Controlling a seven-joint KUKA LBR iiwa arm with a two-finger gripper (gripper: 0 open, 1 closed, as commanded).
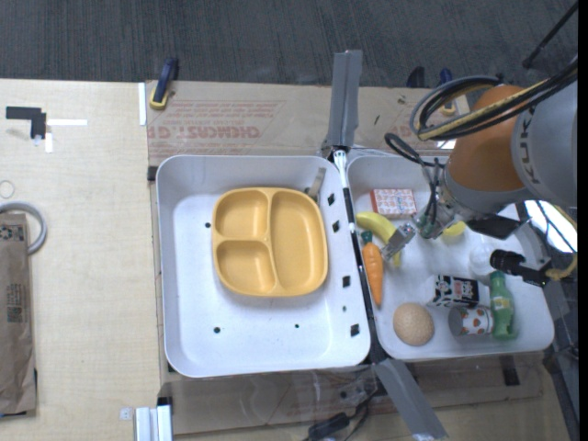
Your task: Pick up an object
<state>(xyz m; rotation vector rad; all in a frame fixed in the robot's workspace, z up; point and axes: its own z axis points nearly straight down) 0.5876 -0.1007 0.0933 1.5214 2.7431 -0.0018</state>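
We see tool (pixel 401 238) over yellow banana (pixel 375 224), grip state unclear. Banana curved, long axis 10-to-4 o'clock; orange carrot (pixel 373 272) points 6 o'clock.

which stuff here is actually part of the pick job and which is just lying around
Part of the job:
gripper, low in the right bin
banana, carrot, egg, green bottle, small carton, can, patterned card

Just lying about:
yellow divided plate in the left bin
clamp
brown bag
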